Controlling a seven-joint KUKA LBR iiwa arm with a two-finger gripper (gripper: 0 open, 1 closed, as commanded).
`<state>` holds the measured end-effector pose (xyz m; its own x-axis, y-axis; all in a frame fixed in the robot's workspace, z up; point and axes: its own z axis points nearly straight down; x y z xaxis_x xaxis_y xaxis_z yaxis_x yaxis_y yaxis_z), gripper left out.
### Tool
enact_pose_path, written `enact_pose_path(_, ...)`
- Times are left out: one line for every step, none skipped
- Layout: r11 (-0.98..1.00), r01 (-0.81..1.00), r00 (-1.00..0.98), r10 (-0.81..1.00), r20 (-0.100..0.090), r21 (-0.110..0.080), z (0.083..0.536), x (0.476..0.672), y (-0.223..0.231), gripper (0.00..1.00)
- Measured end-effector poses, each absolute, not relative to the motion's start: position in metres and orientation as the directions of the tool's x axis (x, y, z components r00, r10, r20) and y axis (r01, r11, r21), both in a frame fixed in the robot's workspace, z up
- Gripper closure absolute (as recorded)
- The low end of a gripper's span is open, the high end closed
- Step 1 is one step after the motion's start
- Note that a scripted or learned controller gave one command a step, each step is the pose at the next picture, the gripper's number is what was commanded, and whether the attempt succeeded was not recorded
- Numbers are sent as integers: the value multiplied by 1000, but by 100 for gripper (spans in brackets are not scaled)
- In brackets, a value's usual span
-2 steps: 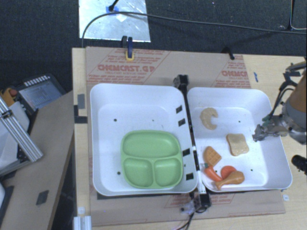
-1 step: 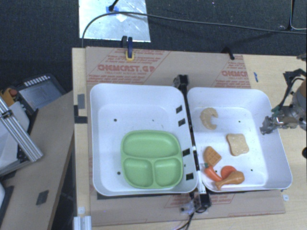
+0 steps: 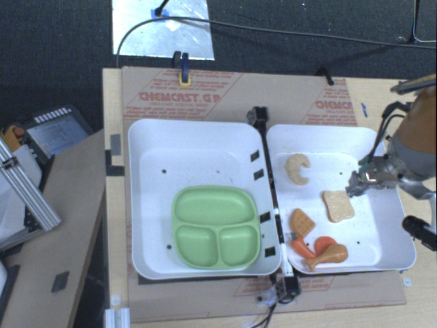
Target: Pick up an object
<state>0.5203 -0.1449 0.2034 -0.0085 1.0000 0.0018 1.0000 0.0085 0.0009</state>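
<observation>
Tan toast (image 3: 338, 206) at gripper's (image 3: 356, 185) seven o'clock.
Can't tell jaw state; I risk clipping its edge, missing.

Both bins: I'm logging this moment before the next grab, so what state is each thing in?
Green tray: flat in left bin.
Croissant: loose in right bin.
Toast: lying flat, nearest the gripper.
Drumstick: on its side.
Gripper: over right bin, holding nothing visible.

Gripper (image 3: 358, 183) low over right white bin (image 3: 389, 251), just beside tan bread slice (image 3: 338, 206). Green three-compartment plastic tray (image 3: 215, 225) in left white bin (image 3: 147, 183).
</observation>
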Motion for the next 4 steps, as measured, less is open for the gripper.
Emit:
enact_pose_path(11,1000,-11,1000,2,3,218,518,-89,100)
enact_pose_path(10,1000,-10,1000,2,2,212,521,-37,100)
enact_pose_path(10,1000,-10,1000,2,2,221,521,10,100)
enact_pose_path(11,1000,-11,1000,3,2,233,512,65,100)
